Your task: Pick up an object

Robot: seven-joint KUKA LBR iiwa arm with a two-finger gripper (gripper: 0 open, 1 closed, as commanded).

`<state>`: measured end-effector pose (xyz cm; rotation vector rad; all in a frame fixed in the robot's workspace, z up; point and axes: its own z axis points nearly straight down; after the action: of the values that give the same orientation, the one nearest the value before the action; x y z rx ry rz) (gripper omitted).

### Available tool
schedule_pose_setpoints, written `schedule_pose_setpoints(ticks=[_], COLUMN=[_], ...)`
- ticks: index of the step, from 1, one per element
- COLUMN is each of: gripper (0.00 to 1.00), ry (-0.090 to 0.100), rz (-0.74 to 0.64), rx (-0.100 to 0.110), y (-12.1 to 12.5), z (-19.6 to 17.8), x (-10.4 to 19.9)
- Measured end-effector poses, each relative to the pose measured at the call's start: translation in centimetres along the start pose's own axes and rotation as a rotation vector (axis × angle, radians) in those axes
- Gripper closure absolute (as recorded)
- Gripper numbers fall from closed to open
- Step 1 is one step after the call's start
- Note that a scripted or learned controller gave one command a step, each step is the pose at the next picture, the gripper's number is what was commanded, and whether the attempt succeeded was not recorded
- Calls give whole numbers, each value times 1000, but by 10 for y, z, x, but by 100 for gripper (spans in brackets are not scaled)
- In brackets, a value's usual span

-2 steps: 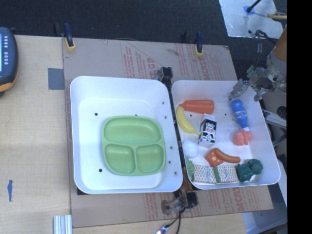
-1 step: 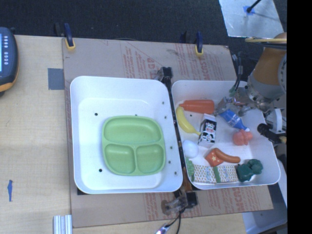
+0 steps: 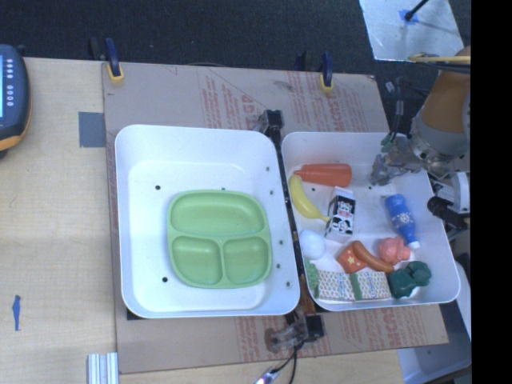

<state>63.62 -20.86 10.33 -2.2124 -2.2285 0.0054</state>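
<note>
White plastic bins sit side by side on the tabletop [image 3: 56, 214]. The left bin [image 3: 136, 214] carries a green divided plate [image 3: 218, 237] near its middle. The right bin [image 3: 436, 214] holds an orange carrot [image 3: 324, 174] near its far edge, a yellow banana [image 3: 302, 198], a small cow-print carton [image 3: 342, 214], a blue bottle [image 3: 399, 218], a pink toy [image 3: 392, 250] and a dark green toy [image 3: 411, 278] in the near right corner. The claw [image 3: 384, 169] hangs over the far right part of this bin, between carrot and bottle; I cannot tell how it is set, and nothing is seen in it.
</note>
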Motion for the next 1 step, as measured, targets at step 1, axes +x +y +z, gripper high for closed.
schedule_pose_setpoints(ticks=[1], gripper=[100], ry=[1], rz=[0], rx=[-6], y=[12], z=[-44], x=[43])
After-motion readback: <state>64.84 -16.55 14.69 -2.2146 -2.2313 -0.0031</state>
